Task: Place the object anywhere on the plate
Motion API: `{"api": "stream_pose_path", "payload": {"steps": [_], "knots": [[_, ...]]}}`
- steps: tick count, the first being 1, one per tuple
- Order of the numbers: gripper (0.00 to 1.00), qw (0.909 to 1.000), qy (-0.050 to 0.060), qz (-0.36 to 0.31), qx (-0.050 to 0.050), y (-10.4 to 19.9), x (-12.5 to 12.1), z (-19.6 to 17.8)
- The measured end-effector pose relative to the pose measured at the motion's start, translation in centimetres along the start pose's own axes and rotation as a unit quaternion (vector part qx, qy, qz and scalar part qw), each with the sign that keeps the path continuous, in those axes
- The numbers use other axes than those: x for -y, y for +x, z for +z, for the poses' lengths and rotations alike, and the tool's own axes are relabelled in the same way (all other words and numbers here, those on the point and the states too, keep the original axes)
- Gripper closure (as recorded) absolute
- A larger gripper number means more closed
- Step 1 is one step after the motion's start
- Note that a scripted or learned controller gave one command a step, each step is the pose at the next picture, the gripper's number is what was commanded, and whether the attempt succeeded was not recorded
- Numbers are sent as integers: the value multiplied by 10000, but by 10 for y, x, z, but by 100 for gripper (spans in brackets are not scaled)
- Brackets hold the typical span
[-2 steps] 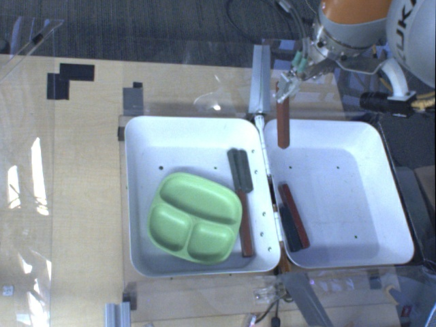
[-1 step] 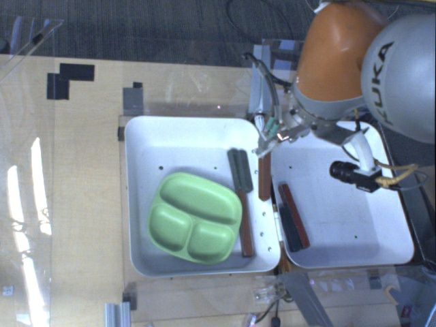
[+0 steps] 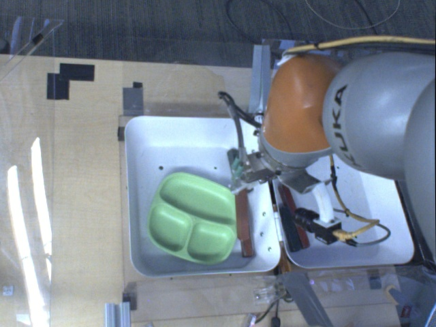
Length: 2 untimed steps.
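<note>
Green plate [image 3: 193, 216] lies beside my gripper [image 3: 240, 182]; finger state unclear; next, confirm grasp before placing.

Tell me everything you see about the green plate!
The green plate is pale green, smooth and plastic-looking, with rounded corners and three hollow sections: one long, two smaller. It lies flat on the floor of the left white bin, turned at a slant. A brown stick-like object lies along its right edge, seemingly touching it.

Light wood surface [image 3: 75, 203] with two shallow white bins sitting side by side on it, left bin [image 3: 139, 182] touching the right bin [image 3: 381, 251].
</note>
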<state>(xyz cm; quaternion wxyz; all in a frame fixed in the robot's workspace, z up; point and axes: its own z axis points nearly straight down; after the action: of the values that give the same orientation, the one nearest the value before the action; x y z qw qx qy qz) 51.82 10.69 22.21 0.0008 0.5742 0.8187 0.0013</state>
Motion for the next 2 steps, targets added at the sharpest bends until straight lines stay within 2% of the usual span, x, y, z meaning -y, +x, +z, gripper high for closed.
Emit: {"api": "stream_pose_path", "payload": {"steps": [1,2], "knots": [[100,9967,-32,-814,4,32,6,-80],[100,9790,-21,-2038,6,50,13,-77]]}}
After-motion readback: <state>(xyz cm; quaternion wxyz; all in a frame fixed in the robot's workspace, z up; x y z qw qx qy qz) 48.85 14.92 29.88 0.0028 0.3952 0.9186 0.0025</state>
